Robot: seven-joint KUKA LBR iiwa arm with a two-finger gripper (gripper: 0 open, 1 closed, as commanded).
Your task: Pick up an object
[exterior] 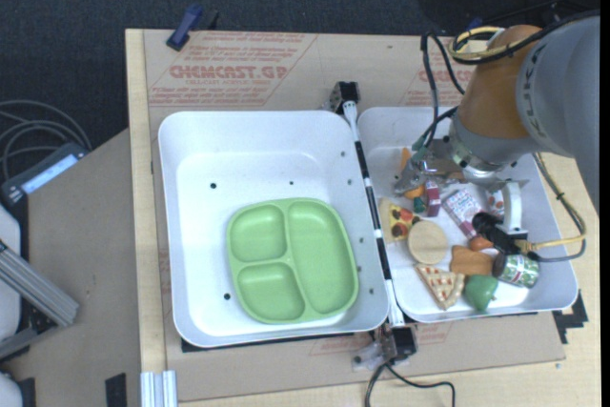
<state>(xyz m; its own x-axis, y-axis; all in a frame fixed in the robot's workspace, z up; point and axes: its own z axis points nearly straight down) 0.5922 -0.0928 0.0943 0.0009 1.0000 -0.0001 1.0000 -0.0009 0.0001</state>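
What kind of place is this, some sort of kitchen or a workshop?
Most likely a robotics lab test bench, not a kitchen. A robot arm reaches over two white bins; one holds a green tray, the other toy food, with loose cables nearby.

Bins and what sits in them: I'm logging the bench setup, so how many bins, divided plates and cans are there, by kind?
White bins: 2, the left bin and the right bin
Green divided plate: 1, in the left bin
Green can: 1, lying in the right bin
Total: 4
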